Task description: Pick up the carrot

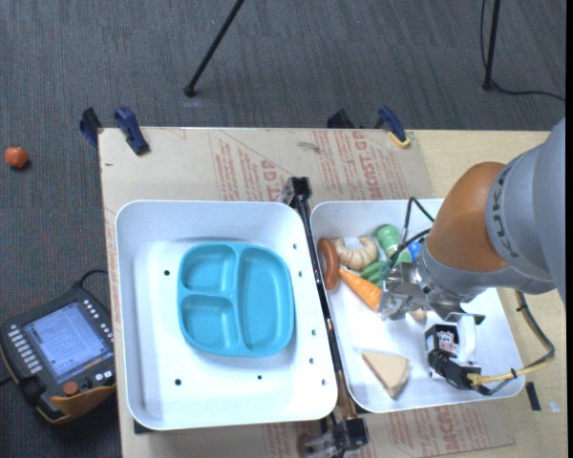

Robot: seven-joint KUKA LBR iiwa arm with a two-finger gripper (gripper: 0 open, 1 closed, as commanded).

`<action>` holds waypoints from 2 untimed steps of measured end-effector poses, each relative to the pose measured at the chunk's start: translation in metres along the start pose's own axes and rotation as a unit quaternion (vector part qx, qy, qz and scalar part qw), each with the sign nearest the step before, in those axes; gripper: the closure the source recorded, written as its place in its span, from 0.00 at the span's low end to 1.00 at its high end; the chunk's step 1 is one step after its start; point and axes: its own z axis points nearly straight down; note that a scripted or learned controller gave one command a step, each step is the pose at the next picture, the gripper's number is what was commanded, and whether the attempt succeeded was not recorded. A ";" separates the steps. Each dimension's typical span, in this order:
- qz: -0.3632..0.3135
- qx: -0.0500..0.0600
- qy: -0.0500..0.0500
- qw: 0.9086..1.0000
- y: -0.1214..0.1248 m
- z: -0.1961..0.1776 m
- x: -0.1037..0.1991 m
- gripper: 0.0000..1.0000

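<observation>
Arm position: the grey KUKA arm with its orange band [468, 219] reaches in from the right and bends down over the right-hand shallow white bin [477, 391]. The two-finger gripper [401, 299] sits low in that bin, just right of the orange tapered carrot [365, 289]. Whether its fingers are spread or closed cannot be told from this angle, and nothing is visibly between them.

The carrot lies on the bin floor in the upper left part, tilted, its thick end toward the gripper. Just above it are a tan ridged croissant-shaped pastry [355, 250] and a green rounded vegetable piece [389, 237]; a brown oval item [327, 263] rests against the bin's left wall. This cluster is tightly packed. A beige wedge of bread or cheese [388, 371] lies well apart near the bin's front edge, with bare floor between it and the carrot.

The left-hand white bin [138, 351] holds a smooth turquoise plastic plate with three compartments [236, 299]. Both bins rest on a brown cardboard-covered bench [220, 160], clamped at the far edge by blue clips [130, 127].
</observation>
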 end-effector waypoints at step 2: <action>0.027 0.006 0.003 1.000 0.038 0.014 0.021 0.00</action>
